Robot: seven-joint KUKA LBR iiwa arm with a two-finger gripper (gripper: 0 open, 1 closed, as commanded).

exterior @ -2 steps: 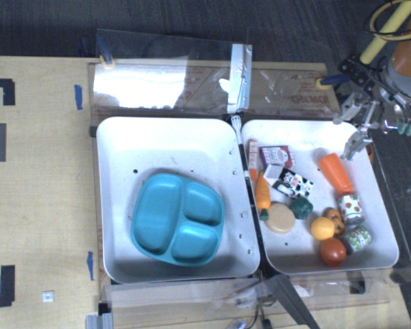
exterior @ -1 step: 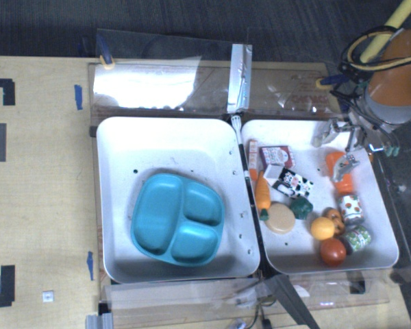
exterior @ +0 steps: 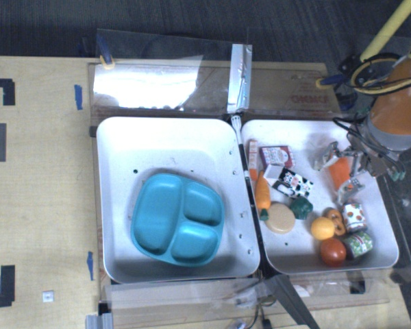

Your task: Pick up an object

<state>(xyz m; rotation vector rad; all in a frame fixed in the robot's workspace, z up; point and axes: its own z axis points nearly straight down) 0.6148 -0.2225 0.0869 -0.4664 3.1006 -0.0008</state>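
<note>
Landmark: right bin [exterior: 390,256]. Red ball [exterior: 333,251] at near edge. Yellow ball [exterior: 322,228] just beyond. Farther in, orange block [exterior: 339,172] pinched between fingers of gripper [exterior: 340,171]. Left of bin: blue tray [exterior: 178,218].

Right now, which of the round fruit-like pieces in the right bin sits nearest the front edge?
The red tomato-like ball. The yellow-orange ball lies just behind it, and the tan disc further left.

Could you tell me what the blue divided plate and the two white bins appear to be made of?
The blue divided plate looks like moulded plastic: uniform colour, soft rounded compartment ridges, a dull sheen. The left bin and right bin look like thin white plastic or coated metal; rounded corners and smooth glare leave it open.
</note>
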